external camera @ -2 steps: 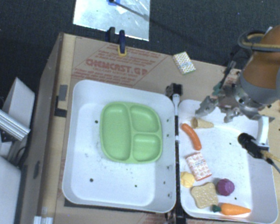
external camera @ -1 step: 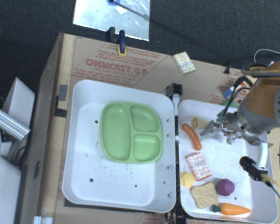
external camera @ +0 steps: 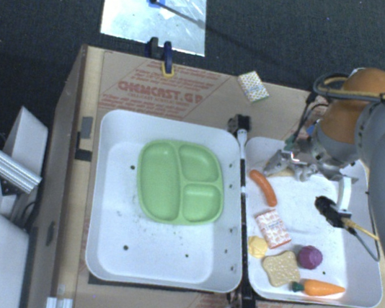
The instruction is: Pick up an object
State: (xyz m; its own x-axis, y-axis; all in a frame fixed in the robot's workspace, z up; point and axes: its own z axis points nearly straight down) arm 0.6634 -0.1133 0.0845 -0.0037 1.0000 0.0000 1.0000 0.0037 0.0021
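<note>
The grey arm's hand (external camera: 294, 164) hovered over the right shallow white bin (external camera: 364, 266), just above the orange toy sausage (external camera: 263, 188); its grip state was unclear.

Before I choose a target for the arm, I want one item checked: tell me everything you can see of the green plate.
The green plate is pale green, looks like plastic, and has rounded corners and three compartments: one long on the left, two smaller on the right. It lies flat and slightly turned in the middle of the left bin. Nothing lies in it or touches it.
</note>
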